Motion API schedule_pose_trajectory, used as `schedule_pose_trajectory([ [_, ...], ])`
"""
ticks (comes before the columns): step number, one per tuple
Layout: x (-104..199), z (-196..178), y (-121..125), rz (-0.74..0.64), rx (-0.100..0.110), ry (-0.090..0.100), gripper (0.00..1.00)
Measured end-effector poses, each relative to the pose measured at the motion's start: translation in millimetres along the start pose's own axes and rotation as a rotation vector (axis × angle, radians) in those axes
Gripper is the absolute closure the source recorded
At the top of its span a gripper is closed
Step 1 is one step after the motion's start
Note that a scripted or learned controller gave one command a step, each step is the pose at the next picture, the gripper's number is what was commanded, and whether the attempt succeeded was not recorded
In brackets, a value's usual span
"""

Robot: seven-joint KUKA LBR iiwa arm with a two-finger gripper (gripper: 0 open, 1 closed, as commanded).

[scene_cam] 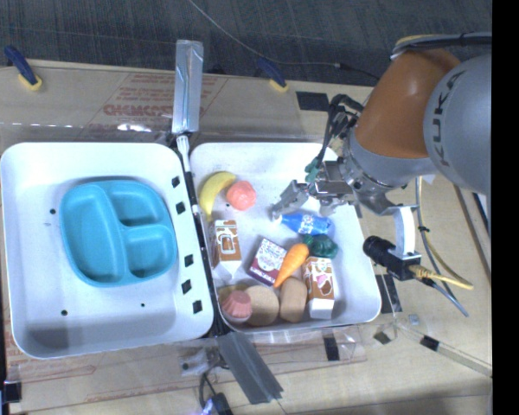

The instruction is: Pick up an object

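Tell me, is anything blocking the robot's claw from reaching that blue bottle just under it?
Nothing visible does. The gripper hangs just above and left of the blue bottle in the right bin; the carrot and the other toys lie beside or below it, not over it.

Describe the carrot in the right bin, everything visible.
The carrot is a small orange toy, smooth and plastic-looking, tapered to a point at its lower left. A dark green leafy top sits at its upper right end. It lies on a slant in the right bin, resting over a purple carton on its left and against a white carton on its right. A blue bottle lies just above.
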State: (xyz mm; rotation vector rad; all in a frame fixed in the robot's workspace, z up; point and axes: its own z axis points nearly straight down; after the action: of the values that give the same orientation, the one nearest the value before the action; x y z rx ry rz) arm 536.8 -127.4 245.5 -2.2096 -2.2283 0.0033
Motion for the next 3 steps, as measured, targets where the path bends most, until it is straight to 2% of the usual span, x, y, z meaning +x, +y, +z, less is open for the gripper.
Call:
schedule_pose_trajectory([
  [1,-10.3,144.1,-61.0,-0.135,0.002,0.001,0.00],
  [2,-17.2,153.9,-40.6,-0.439,-0.004,-0.002,0.00],
  [3,31.6,146.2,-7.0,-0.038,-0.002,-0.001,0.00],
])
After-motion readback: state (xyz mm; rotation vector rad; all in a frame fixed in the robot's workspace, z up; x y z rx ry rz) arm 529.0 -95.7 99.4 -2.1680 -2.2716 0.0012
